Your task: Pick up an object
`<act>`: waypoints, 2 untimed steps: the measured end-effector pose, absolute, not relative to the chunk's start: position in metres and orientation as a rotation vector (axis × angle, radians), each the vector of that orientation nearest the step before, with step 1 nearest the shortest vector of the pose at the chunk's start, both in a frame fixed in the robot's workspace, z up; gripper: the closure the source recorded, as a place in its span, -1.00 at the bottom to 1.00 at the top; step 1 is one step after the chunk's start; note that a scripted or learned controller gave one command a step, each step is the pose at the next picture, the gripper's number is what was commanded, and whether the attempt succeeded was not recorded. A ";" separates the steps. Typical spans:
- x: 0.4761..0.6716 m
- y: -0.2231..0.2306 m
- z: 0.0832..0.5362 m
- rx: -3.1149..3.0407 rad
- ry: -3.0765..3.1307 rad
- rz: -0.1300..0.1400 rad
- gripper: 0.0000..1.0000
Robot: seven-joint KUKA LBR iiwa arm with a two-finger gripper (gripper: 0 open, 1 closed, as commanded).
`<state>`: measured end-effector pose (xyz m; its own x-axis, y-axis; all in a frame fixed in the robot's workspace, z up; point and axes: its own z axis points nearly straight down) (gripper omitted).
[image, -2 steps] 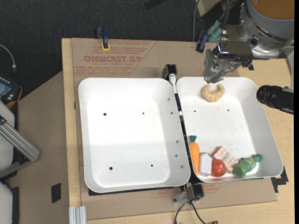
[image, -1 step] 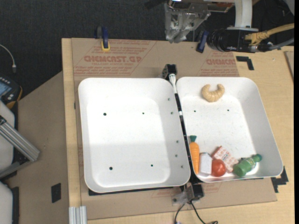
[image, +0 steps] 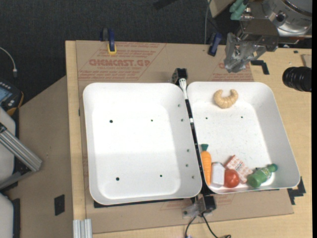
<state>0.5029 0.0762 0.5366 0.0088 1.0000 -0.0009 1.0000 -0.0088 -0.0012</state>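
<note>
Over the far edge of the right bin (image: 247,133), with the gripper (image: 237,62) hanging just beyond the croissant (image: 226,98), open or closed impossible to tell: could clip the rim descending, shove that curved pastry aside, or jam among the carrot (image: 206,162) and green bottle (image: 260,176) crowding the near edge.

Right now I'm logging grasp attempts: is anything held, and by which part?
Nothing is held. The gripper hangs above the bench beyond the right bin, nothing between its jaws.
</note>
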 end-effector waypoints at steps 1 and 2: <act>0.478 -0.021 0.490 -2.232 -2.206 0.009 1.00; 0.478 -0.138 0.471 -2.235 -2.207 0.007 1.00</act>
